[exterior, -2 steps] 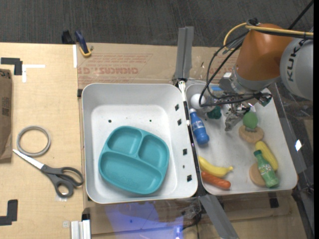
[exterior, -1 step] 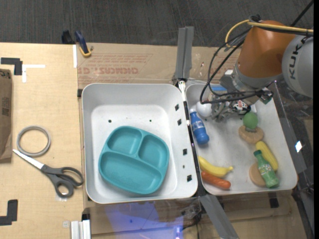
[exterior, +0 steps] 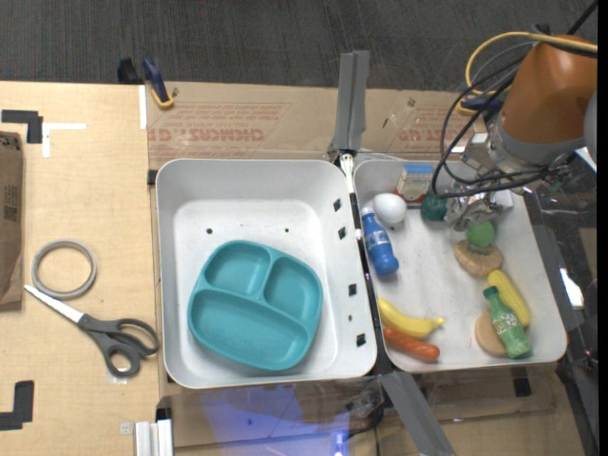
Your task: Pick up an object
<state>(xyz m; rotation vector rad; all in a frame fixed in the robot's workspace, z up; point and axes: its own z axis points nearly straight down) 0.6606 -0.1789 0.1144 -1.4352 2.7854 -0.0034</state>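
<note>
The right bin (exterior: pixel 446 335) holds several small items. A blue bottle (exterior: pixel 379 243) lies beside a white ball (exterior: pixel 389 207) at its left. A yellow banana (exterior: pixel 410 320) and a red pepper (exterior: pixel 412 346) lie near the front. A green bottle (exterior: pixel 506 323), a yellow piece (exterior: pixel 509 294) and a tan disc (exterior: pixel 488 335) sit at the front right. My gripper (exterior: pixel 467 213) reaches down at the bin's back right, just above a green ball on a tan bun (exterior: pixel 478 251), with a dark green object (exterior: pixel 434 209) at its left.
A teal divided plate (exterior: pixel 255 303) lies in the left bin (exterior: pixel 180 217). A small box (exterior: pixel 416 180) stands at the right bin's back wall. Scissors (exterior: pixel 100 329) and a tape roll (exterior: pixel 65 267) lie on the bench at left. Cables loop above the arm.
</note>
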